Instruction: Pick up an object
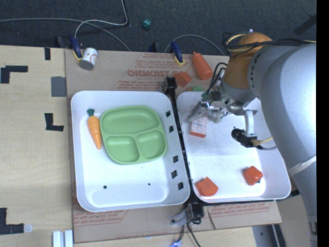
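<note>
The arm (288, 102) enters from the right of the frame, its broad grey body filling the right side and its orange band (241, 68) sitting at upper right, above the wrist; from there the wrist bends down and leftward into the upper left part of the right bin (231, 161); the gripper (204, 111) points toward the bin's left wall, low over the floor; whether its jaws are parted or closed I cannot tell, as the metal parts blur together there.

Just below the gripper's tip lies a small white and orange packet (198, 128), on the bin floor, touching or nearly touching the tip; nothing can be seen clamped between the jaws. Lower in the same bin, an orange block (207, 187) rests near the bottom edge at the left, and a small red-orange object (253, 175) lies near the bottom right corner; the two are well apart.

The left bin (82, 184) holds a green divided plate (134, 134) in its upper middle; a toy carrot (94, 129) lies just beside the plate's left edge.
</note>
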Motion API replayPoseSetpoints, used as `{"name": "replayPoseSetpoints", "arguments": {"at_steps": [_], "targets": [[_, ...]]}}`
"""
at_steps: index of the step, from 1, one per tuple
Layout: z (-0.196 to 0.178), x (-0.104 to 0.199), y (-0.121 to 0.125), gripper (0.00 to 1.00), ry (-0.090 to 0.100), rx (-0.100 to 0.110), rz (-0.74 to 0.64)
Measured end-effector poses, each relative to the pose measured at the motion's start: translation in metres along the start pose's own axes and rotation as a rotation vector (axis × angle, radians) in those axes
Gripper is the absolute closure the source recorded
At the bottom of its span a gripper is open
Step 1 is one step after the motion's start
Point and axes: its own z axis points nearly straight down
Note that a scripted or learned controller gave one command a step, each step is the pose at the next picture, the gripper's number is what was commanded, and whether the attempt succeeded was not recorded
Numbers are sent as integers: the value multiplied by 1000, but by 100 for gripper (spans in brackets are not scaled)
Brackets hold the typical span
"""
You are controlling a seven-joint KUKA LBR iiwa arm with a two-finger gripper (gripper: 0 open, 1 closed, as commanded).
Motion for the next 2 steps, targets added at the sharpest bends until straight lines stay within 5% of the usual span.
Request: {"name": "replayPoseSetpoints", "arguments": {"at_steps": [1,2], "targets": [[0,8,-14,0,0,0,0],[-10,8,-14,100,-1,1,-1]]}}
